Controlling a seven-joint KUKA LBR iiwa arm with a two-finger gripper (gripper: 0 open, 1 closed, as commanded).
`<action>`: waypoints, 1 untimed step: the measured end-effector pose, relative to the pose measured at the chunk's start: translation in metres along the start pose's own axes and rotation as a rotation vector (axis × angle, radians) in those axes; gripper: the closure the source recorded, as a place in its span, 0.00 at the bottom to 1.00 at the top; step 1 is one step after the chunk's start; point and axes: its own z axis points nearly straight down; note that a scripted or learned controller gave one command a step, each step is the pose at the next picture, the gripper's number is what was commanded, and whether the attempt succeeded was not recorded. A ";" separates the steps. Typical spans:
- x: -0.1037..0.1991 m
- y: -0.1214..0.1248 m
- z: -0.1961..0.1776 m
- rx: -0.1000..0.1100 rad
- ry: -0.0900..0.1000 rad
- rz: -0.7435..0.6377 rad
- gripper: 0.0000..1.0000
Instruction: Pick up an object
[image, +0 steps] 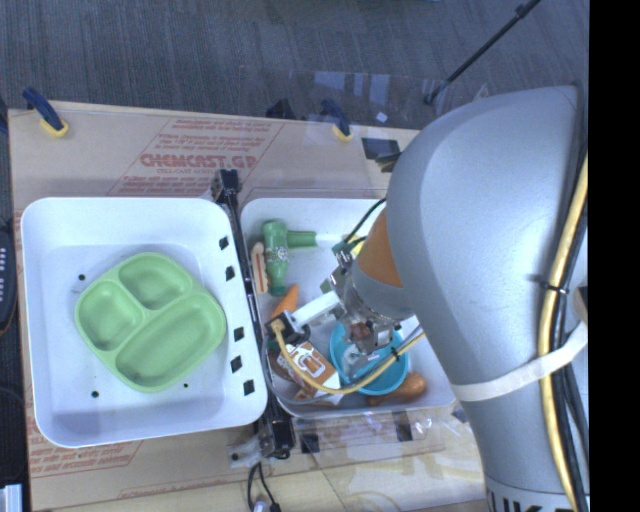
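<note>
The fingers reach down into the right bin, just above a blue bowl; the wrist hides their tips, so I cannot tell whether they are wide, narrow or holding anything. The blue bowl lies near the bin's front wall, with a yellow rim or cord curving across it. Just left of it lies a brown and white packet, and a white stick-like piece and an orange piece lie beyond that. A green toy hammer rests toward the bin's far left corner. This bin is crowded, and the grey arm covers its right half. The left bin holds a green divided plate, lying flat near the middle, with bare white floor all around it. The two bins touch along a black-clipped seam on the table.
</note>
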 end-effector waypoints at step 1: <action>0.006 -0.004 0.006 -0.002 0.000 0.029 0.00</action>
